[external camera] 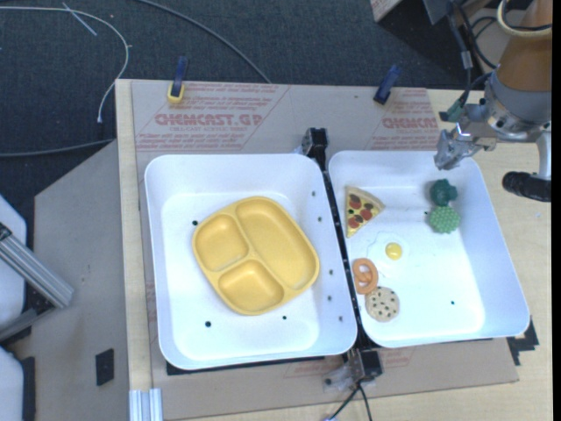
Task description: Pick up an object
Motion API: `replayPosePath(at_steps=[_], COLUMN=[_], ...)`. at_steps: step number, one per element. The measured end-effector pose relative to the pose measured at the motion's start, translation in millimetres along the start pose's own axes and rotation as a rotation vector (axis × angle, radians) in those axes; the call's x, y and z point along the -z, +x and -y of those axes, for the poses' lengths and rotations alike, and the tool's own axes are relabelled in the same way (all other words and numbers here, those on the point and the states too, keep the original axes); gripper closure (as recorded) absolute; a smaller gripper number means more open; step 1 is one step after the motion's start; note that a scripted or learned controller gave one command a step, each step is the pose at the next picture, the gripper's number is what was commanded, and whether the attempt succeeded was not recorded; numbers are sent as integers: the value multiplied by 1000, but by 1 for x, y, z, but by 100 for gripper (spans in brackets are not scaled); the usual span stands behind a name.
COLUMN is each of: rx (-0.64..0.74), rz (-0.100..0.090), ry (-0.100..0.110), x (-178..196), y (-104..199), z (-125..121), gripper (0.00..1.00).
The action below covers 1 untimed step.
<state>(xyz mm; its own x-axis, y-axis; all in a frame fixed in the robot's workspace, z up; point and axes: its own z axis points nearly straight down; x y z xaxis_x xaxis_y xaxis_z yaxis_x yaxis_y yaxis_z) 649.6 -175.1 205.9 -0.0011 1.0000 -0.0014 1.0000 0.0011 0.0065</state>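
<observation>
— What is seen on the bench [219, 117], taken from the largest thing down?

— Two shallow white bins are set side by side on it. The left bin [166, 200] is occupied by a yellow divided plate [254, 254] with three compartments, laid near its middle. The right bin [491, 270] is shared by several toy foods.

— And the arm?

— The grey arm [526, 68], with its orange band, is brought in over the far right corner of the right bin. The gripper [449, 154] is held above that bin's far edge; whether its fingers are apart or together cannot be told, and nothing is seen between them.

— Which things could be picked?

— A pizza slice [360, 209] is laid by the bin's left wall. A fried egg [390, 252] is placed near the middle, with a pretzel [365, 274] touching it on the left and a chocolate chip cookie [382, 304] just beside the pretzel, toward the near edge. A dark green piece [443, 191] and a light green broccoli-like piece [444, 220] are found just below the gripper, touching each other.
</observation>
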Motion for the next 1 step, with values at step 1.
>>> replayPosePath(at_steps=[1], rx=[3], rz=[-3], ry=[9], x=[3], y=[43], z=[20], gripper=[100])
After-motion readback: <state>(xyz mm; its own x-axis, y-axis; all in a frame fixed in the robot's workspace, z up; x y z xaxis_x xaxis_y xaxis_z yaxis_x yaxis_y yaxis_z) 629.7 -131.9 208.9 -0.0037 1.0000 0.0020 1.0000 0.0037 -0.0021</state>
